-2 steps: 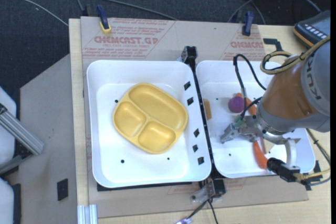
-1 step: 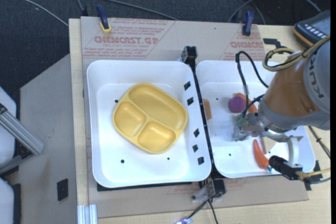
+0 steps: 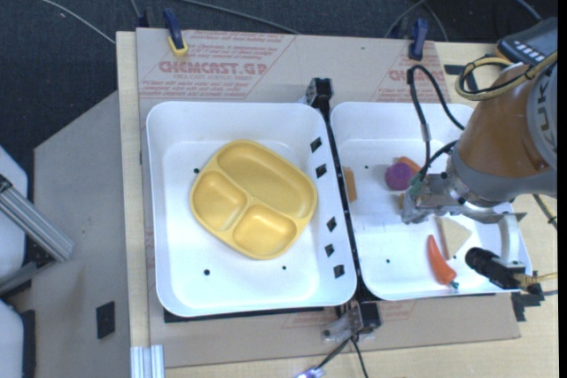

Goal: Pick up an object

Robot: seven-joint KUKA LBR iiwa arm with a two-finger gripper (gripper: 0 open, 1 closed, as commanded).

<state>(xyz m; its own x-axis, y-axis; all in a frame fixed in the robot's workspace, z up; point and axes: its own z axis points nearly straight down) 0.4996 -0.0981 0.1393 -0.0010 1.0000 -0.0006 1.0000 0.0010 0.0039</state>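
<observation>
"What did we see in the right bin (image 3: 390, 279)?"

"Our gripper (image 3: 415, 210) hung low there. We could not tell if it was wide or shut. The purple ball (image 3: 400, 173) sat just up and left of it. The carrot (image 3: 439, 259) lay just below, pointing up and down."

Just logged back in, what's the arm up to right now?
The arm has reached into the right bin, and its hand is low over the bin floor, just below a purple object. An orange carrot-like piece, a pale wedge and a small orange stick lie nearby. I can't see anything held. The yellow divided tray sits in the left bin.
</observation>
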